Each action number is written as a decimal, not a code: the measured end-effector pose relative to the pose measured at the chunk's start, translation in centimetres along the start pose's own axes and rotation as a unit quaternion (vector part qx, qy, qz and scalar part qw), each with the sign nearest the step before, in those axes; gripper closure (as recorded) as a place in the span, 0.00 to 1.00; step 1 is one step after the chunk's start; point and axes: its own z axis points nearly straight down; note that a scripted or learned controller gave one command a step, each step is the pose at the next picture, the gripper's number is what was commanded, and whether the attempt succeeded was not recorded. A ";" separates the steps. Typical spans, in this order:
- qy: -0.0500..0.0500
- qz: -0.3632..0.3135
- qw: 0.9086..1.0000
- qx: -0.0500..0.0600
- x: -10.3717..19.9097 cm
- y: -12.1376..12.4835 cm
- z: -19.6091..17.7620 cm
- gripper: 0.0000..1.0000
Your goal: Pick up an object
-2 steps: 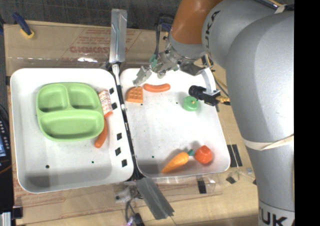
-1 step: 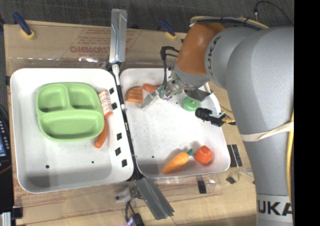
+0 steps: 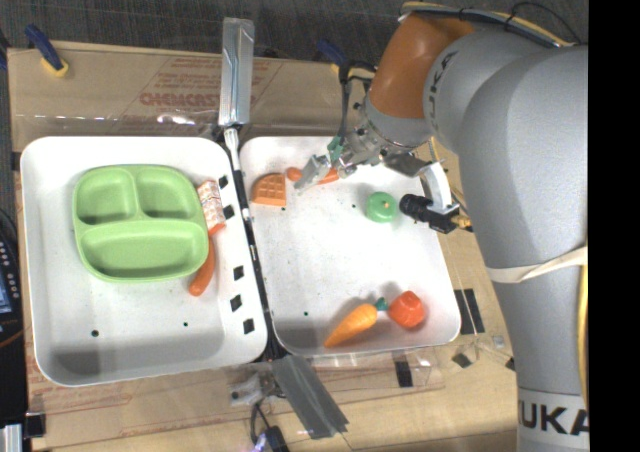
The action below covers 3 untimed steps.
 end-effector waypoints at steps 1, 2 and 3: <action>0.000 0.061 0.998 0.001 1.2 0.5 3.2 0.00; 0.000 0.056 0.998 -0.001 -4.9 -1.5 -0.6 0.00; 0.001 -0.072 0.997 0.002 2.1 0.7 2.6 0.00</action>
